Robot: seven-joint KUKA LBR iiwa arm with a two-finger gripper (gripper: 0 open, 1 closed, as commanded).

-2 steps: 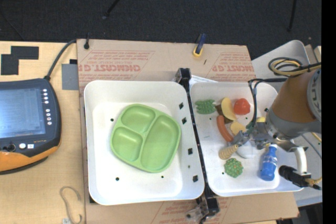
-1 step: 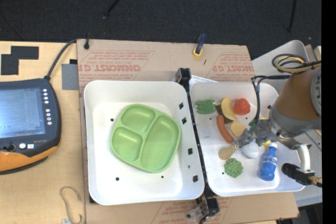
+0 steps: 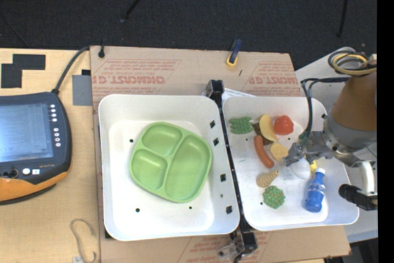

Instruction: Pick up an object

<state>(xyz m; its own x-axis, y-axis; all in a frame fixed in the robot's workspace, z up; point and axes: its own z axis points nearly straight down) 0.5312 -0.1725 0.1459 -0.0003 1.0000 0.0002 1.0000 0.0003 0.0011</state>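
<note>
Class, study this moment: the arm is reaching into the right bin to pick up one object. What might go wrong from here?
1. The gripper sits low among crowded toy food: a yellow piece and the orange sausage lie right beside it, so it may nudge them or catch two at once.
2. The blue bottle lies just below the wrist and could get knocked as the arm moves.
3. The small, rounded pieces may slip out on lifting.

Single fixed overhead view, slanting down on both white bins [image 3: 117, 132], moderately near.
</note>
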